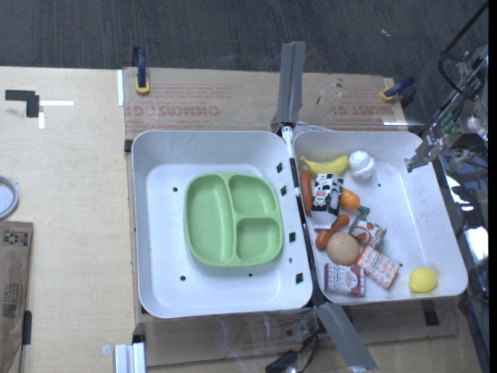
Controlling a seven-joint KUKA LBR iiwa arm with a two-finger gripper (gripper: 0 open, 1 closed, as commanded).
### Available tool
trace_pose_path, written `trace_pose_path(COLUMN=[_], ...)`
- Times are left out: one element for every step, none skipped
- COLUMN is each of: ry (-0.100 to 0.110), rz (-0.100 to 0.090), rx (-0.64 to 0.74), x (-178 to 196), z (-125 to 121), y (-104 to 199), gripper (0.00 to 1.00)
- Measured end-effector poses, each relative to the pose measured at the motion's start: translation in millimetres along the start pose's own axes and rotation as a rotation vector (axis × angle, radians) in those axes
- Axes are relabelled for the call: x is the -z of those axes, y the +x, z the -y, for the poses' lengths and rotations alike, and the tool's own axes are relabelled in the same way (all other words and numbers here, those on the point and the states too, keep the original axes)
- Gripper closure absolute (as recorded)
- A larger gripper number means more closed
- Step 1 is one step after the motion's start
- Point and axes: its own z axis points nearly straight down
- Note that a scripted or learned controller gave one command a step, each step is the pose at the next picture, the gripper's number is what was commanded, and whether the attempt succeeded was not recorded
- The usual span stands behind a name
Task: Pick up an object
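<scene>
The right bin (423, 216) holds several toy foods. A yellow banana (326, 164) and a white lump (360, 162) lie at its far left. Below them are a cow-patterned carton (327, 193), a reddish sausage (306, 186), an orange piece (349, 200) and a carrot (332, 228). Nearer the front sit a brown ball (342, 248), two small cartons (378, 268), a pink box (344, 280) and a yellow lemon (423, 280). My gripper (418, 158) hangs over the bin's far right corner, apart from all of them, with nothing seen in it.
The left bin (155, 208) holds a green divided plate (233, 218). A grey divider bar (291, 84) stands between the bins at the back. Clamps (140, 70) (396, 92) hold the cardboard backing. A tape roll (6, 199) lies at the far left.
</scene>
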Motion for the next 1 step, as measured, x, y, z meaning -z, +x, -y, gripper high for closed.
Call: trace_pose_path(ry=[0.000], rz=[0.000], rx=[0.095], x=[-82.9], z=[-43.9], y=[58.9], gripper=[0.00])
